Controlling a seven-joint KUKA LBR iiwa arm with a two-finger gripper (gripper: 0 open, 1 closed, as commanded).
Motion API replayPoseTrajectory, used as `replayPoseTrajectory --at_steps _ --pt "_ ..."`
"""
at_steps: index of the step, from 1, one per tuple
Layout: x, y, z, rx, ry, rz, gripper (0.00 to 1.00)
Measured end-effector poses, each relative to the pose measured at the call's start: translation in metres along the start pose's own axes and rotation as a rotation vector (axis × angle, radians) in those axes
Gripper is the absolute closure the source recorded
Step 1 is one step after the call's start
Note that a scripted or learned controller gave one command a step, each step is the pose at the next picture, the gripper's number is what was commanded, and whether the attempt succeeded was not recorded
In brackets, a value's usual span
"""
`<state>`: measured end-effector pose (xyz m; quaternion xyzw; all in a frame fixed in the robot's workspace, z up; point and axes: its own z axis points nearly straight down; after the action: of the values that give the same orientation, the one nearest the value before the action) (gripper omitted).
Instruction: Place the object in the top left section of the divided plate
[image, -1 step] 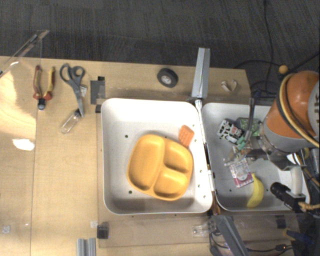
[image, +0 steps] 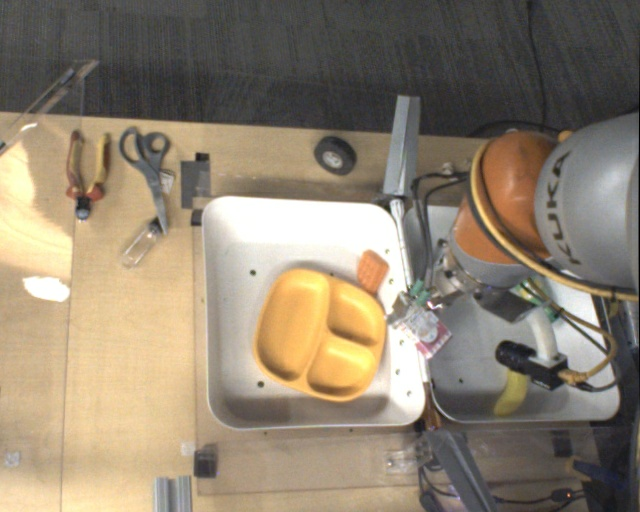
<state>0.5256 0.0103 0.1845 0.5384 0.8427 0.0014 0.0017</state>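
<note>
Wooden bench (image: 110, 400) with two shallow white bins and scattered tools.

Left bin (image: 230, 300) sits mid-bench, right bin (image: 590, 405) touching its right side, mostly under the arm. Along the far edge, left to right: red-handled pliers (image: 85, 170), grey-handled scissors (image: 150, 165) with a small clear piece (image: 140, 243) just below the blades, a small black bracket (image: 196, 177) near the left bin's far left corner, a roll of black tape (image: 335, 154), and an upright grey metal post (image: 402, 145) above the seam between bins. White scrap (image: 45, 289) at far left. Small black block (image: 205, 461) and a metal fitting (image: 172, 492) near the front edge.
</note>
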Motion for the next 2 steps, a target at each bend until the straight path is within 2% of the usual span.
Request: replayPoseTrajectory --at_steps 1,2 --pt "-0.0002 0.0000 -0.0001 0.000 0.000 0.000 0.00" --pt "-0.0002 0.0000 -0.0001 0.000 0.000 0.000 0.00"
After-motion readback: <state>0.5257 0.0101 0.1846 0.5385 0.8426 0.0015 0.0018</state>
